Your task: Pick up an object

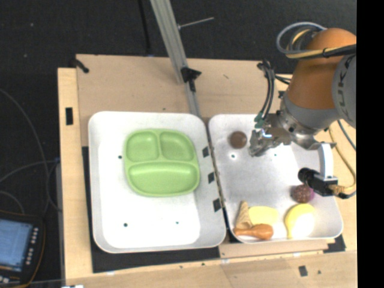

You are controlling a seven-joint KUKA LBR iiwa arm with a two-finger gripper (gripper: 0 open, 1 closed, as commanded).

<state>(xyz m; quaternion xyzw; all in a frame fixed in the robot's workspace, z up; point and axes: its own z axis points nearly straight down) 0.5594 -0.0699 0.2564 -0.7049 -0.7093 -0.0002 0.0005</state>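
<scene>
Nearest us, food items (264, 221) cluster at the right bin's (273, 179) 6 o'clock edge. Further, gripper (259, 144) hovers at 12 o'clock beside the brown ball (238, 139), seemingly lining up; nothing held; finger state: we cannot tell.

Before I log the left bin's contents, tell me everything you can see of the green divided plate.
The light green divided plastic plate is a rounded rectangle with three compartments: two smaller ones along its far side and one long one along its near side, parted by raised ridges. It looks matte and smooth. It lies flat and upright on the floor of the left white bin, towards the bin's far half, turned slightly askew. Its compartments hold nothing. Only the bin floor touches it.
</scene>
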